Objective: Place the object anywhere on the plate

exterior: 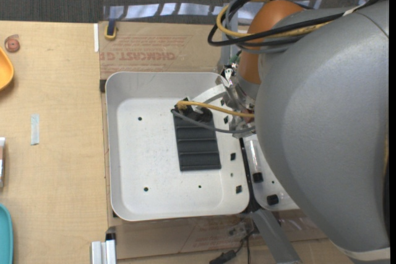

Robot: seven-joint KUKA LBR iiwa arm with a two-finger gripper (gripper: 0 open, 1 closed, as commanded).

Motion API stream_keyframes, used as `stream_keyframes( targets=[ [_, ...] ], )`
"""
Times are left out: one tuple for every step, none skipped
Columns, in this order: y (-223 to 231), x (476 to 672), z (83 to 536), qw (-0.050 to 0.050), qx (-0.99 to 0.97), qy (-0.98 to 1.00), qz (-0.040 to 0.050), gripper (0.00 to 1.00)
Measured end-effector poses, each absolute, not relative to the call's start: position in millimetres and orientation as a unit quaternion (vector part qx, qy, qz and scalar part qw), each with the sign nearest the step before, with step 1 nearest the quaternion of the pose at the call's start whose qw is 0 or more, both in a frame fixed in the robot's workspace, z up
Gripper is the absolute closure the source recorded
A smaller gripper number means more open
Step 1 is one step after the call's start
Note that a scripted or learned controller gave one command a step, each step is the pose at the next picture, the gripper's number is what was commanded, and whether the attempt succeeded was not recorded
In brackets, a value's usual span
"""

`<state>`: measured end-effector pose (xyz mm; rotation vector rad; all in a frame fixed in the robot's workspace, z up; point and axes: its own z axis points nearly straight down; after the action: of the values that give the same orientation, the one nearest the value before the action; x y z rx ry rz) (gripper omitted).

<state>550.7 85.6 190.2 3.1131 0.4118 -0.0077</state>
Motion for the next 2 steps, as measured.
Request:
stream_keyframes(
  targets=[
    [154.4,547.5,198.0,0.001,0.995,0.097,-0.0012,1.0],
    [226.6,546.1,250.3,0.002,0.995,0.103,-0.0007,1.0]
  ],
)
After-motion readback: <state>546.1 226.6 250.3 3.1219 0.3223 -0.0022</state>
